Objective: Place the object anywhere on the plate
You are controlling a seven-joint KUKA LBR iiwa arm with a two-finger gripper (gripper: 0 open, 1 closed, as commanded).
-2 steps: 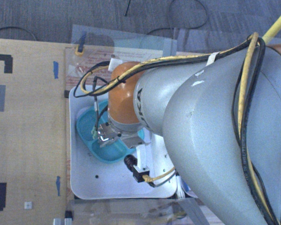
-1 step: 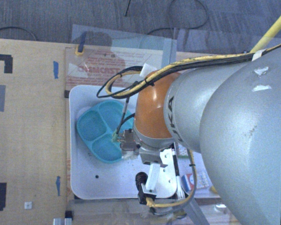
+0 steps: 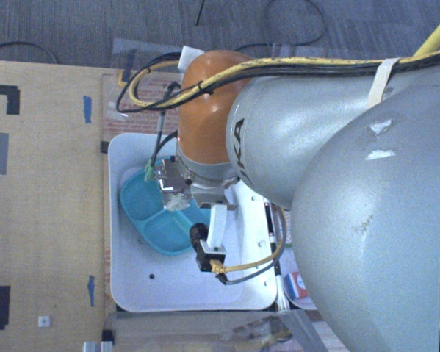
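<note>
A blue divided plate [image 3: 150,214] lies in the left part of a shallow white bin [image 3: 172,283]. The arm comes in from the right and its orange band and wrist hang right over the plate's right side. My gripper [image 3: 176,201] points down at the plate's upper right compartment, and the wrist hides most of it. A small pale, translucent thing shows at the gripper's tip, just above the plate; I cannot tell what it is or whether it is held.
The big grey arm body covers the right half of the view and the second bin. A tan board [image 3: 42,199] with black and blue marks lies left of the bin. Cables run along the bin's far edge.
</note>
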